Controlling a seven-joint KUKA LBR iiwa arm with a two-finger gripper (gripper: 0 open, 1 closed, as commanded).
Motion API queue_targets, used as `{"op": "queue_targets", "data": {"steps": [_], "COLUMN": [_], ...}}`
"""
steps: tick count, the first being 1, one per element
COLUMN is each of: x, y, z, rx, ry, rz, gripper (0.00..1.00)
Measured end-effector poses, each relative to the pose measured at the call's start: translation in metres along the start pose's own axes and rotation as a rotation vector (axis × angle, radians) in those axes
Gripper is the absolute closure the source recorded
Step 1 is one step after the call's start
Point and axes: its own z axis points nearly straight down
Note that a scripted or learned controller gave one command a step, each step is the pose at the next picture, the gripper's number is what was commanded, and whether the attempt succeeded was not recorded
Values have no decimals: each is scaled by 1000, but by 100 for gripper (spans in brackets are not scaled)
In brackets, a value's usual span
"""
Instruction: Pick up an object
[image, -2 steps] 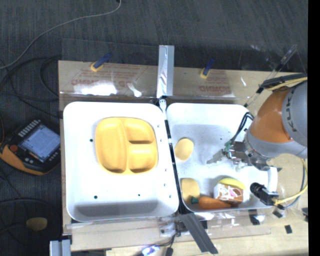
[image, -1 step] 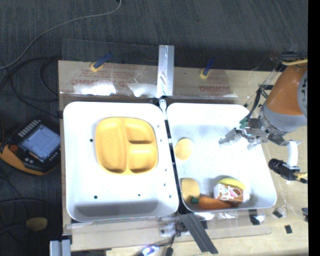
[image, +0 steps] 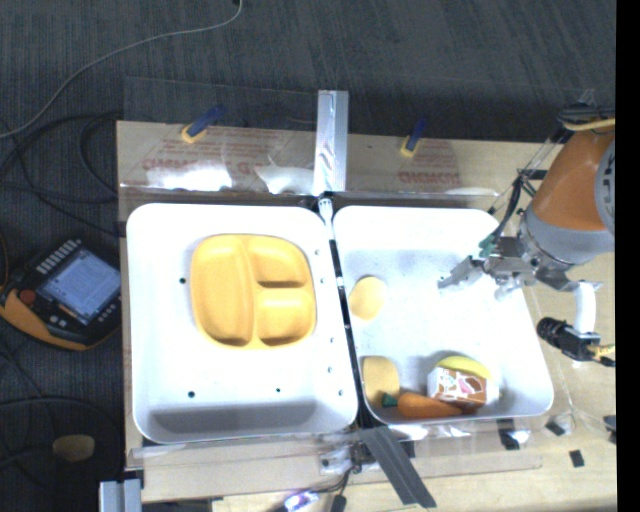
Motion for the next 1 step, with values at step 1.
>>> {"op": "queue_targets", "data": {"steps": [1], "x": [7], "y": [-32], "z": [52], "rx": [0], "ry": [1], "rz": [-161], "gripper": [0]}}
